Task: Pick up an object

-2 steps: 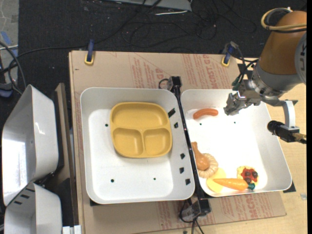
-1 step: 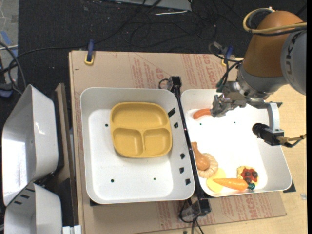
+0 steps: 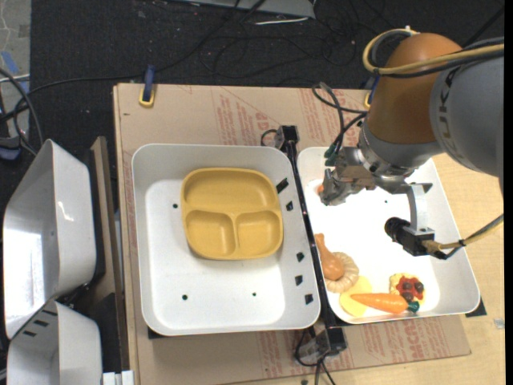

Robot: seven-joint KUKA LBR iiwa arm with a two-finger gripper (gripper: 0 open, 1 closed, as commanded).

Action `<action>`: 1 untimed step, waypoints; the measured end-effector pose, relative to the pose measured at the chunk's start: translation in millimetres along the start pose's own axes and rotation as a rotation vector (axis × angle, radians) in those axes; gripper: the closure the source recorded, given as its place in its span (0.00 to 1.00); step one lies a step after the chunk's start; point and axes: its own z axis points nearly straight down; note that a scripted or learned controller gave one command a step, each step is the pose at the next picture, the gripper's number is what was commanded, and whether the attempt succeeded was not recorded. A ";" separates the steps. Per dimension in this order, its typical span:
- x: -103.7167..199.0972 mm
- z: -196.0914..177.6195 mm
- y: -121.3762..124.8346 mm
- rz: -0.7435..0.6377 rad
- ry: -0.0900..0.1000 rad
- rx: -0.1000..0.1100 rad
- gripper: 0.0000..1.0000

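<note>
Two white bins [image 3: 160,295], one yellow tray [image 3: 232,212], three toy foods (shrimp [image 3: 335,263], carrot [image 3: 378,301], pizza slice [image 3: 407,287]); gripper [image 3: 337,187] state unclear.

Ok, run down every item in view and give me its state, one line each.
Yellow divided plate: upright, flat in the left bin, compartments bare.
Toy carrot: lying on its side near the front edge of the right bin.
Toy chicken drumstick: lying flat by the right bin's left wall.
Small red-and-yellow toy food: resting beside the carrot.
Pincer: low over the right bin's back left corner; finger state unreadable.
</note>
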 end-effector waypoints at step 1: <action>46.3 -8.6 -13.4 0.000 0.000 -0.002 1.00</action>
